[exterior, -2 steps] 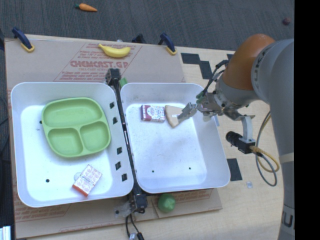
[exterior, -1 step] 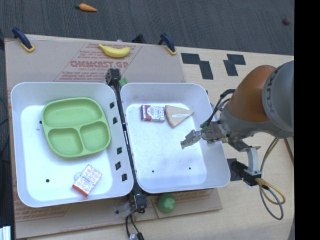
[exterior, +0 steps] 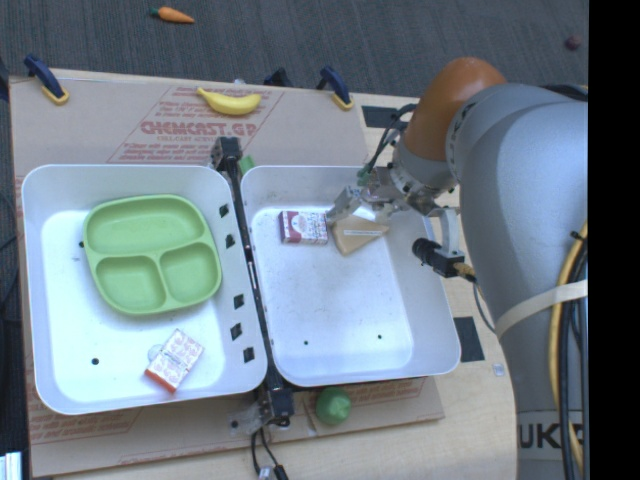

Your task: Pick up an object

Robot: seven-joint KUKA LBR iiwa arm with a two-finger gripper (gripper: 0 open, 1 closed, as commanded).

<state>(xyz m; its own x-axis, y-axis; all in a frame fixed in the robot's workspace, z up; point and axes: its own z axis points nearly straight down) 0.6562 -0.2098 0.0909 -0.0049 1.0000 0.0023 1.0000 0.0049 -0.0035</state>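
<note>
Gripper: the two-finger gripper (exterior: 352,205) is seen low in the upper part of the right shallow white bin (exterior: 430,333), at the end of the grey arm with the orange band (exterior: 455,98); whether anything is gripped cannot be told, since the tip is small and blurred against the bin.

Nearest object: a tan wedge-shaped block (exterior: 358,235) lies just below the gripper, touching it or very nearly so.

Second object: a small red-and-white box (exterior: 302,227) lies flat just to the left of the wedge, in the same bin.

Left bin: a light green divided plastic plate (exterior: 150,252) and a small orange-and-white packet (exterior: 174,358) are held in the left white bin (exterior: 40,298), well apart from the gripper.

Step in hand: the approach and grasp at the wedge is judged to be under way; no object is yet seen lifted clear.

Next move: a firm closure on the wedge, then a straight lift, is called for; the sloped faces may let it slip.
</note>
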